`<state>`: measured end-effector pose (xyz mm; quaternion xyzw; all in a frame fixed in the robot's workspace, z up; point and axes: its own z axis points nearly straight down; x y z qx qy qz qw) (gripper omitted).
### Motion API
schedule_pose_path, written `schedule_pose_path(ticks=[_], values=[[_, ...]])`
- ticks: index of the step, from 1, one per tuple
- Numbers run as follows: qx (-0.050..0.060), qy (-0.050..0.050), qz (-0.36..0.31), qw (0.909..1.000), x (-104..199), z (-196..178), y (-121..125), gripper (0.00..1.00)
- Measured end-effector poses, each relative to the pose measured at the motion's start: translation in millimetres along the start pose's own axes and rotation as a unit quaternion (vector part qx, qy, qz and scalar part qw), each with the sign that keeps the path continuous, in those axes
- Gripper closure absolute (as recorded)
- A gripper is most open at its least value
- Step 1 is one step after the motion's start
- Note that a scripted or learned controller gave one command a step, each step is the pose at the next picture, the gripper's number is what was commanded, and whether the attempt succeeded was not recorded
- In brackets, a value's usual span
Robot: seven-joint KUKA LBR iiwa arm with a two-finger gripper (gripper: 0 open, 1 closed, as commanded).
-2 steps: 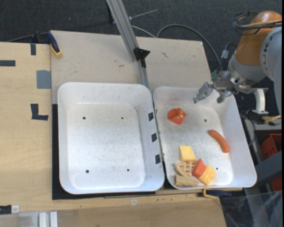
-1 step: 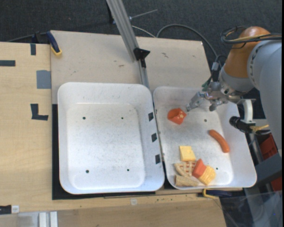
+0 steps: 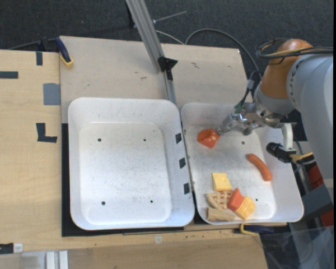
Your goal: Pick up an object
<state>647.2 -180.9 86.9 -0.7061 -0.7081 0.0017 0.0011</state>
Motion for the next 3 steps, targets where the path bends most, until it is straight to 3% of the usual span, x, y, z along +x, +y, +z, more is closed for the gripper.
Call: schedule_pose_path(ticks=[1,3], values=[[-0.001,0.000,-0.001,1.0000,0.6,-11.7,0.8,1.00],[-0.005,0.000,0.000,1.0000,-3.3,-121.7,7.9,1.00]])
